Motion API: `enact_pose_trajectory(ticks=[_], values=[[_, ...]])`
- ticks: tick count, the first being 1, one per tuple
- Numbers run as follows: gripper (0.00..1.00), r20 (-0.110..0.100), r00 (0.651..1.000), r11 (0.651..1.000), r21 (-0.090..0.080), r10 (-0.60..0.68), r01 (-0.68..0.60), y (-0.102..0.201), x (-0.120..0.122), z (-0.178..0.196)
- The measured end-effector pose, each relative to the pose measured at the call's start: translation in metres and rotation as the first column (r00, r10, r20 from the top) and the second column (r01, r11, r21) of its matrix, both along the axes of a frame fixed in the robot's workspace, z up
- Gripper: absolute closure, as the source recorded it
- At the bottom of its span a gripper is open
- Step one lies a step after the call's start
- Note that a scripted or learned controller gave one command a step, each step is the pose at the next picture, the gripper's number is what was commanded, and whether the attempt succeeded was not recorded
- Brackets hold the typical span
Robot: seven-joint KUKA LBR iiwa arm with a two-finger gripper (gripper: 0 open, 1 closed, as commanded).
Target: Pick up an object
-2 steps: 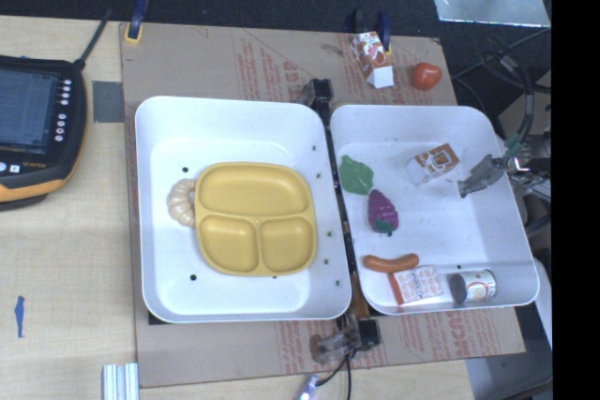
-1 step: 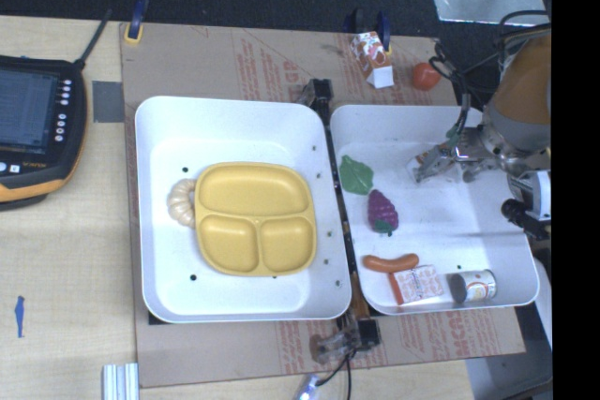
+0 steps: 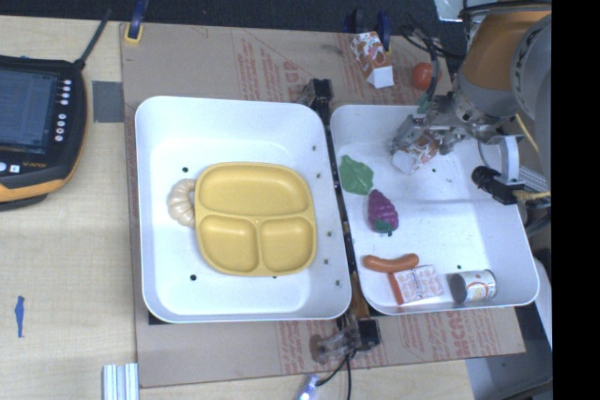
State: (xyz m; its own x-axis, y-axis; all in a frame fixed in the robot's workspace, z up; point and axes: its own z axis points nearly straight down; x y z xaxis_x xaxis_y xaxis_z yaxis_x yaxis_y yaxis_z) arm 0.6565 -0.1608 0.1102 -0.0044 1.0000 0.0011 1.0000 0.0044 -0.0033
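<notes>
Though near hand (image 3: 419, 143), purple grapes (image 3: 382, 211) apart

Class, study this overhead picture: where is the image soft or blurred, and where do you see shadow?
In the camera view, the gripper is smeared and its fingers are hard to make out; the yellow divided tray and the purple toy look sharp; a soft shadow lies on the right bin floor beside the gripper.

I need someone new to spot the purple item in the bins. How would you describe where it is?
Look at the right bin, the one without the yellow tray. Near its left wall, about midway down, lies the purple grape bunch, just below a green leaf and above a sausage. It is the only purple, knobbly thing there.
</notes>
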Motion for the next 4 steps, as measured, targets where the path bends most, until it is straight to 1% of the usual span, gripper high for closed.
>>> enact_pose_trajectory(ticks=[1, 2, 3, 4], values=[[1.0, -0.022, 1.0, 1.0, 0.003, 0.0, 0.0, -0.001, -0.004, 0.008], [1.0, -0.009, 1.0, 1.0, 0.001, -0.002, 0.002, 0.066, -0.002, 0.064], [1.0, 0.001, 1.0, 1.0, -0.001, 0.0, 0.0, 0.099, -0.029, 0.127], [1.0, -0.002, 1.0, 1.0, -0.002, 0.002, -0.002, 0.144, -0.069, 0.132]])
